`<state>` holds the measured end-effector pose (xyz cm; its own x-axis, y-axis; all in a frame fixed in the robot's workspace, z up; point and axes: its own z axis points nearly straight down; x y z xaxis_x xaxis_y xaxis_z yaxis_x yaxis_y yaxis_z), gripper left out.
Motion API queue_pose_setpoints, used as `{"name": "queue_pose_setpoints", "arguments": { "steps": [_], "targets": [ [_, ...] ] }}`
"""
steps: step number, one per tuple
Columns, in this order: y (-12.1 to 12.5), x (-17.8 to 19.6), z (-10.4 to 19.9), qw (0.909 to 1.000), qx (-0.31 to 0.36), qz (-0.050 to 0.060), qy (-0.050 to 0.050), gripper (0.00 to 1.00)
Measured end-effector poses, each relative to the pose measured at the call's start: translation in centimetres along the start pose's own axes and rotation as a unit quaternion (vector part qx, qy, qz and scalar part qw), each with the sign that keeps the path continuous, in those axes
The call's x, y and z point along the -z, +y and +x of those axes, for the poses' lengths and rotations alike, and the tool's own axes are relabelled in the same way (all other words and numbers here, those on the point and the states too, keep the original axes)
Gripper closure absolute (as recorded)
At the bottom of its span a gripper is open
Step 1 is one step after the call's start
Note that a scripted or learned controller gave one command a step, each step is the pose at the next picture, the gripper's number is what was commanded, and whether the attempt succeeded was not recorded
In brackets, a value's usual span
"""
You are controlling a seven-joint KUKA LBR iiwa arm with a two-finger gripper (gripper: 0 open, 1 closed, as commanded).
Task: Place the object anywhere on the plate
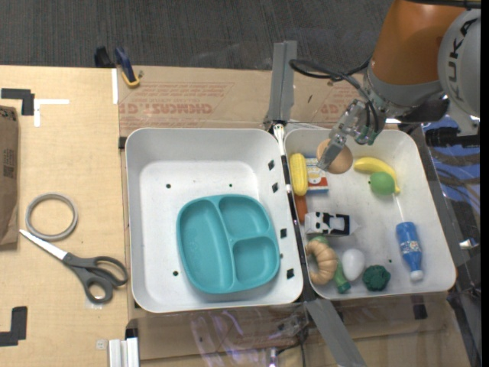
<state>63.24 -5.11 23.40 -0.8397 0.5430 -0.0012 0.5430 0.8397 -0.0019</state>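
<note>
1. Across the bench, 2 shallow white bins side by side: left bin (137, 205) and right bin (435, 228), meeting at a raised double rim. Risks snagging a low carry on that rim and knocking the load loose.
2. Over the right bin's far corner, grey-and-orange arm (416, 37) reaching in. Has a long sideways travel ahead, so any weak hold gets plenty of time to fail.
3. Inside the left bin, teal plate (229, 243) with 3 compartments and low raised dividers. Lies well apart from the work area. Could send a round thing rolling off a divider and out onto the bin floor if released high.
4. Down at the right bin's far left, gripper (334, 153) pressed against the object. Cannot tell whether open, narrow or closed on anything, so a real grasp stays unproven. Could simply lift away with nothing.
5. At the gripper tip, tan rounded object (341, 160), probably the task's thing, in the right bin and nowhere near the plate. Looks smooth and egg-like, therefore prone to squirting out sideways under an off-centre pinch.
6. Just beside it, corn cob (298, 173), banana (374, 165) and red-and-white box (316, 180). Could get nudged or caught along with it.
</note>
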Motion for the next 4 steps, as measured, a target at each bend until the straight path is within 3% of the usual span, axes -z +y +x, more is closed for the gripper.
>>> {"name": "queue_pose_setpoints", "arguments": {
  "steps": [1, 2, 3, 4],
  "targets": [
    [1.6, 3.5, 4.2, 0.9979, 0.064, 0.0, 0.001, 1.0],
    [1.4, 4.9, 8.6, 0.9971, 0.076, 0.0, 0.001, 1.0],
    [4.6, -4.5, 5.8, 0.9963, 0.086, 0.0, 0.001, 1.0],
    [4.8, -2.4, 12.4, 0.9807, 0.196, -0.001, 0.001, 1.0]
  ]
}}
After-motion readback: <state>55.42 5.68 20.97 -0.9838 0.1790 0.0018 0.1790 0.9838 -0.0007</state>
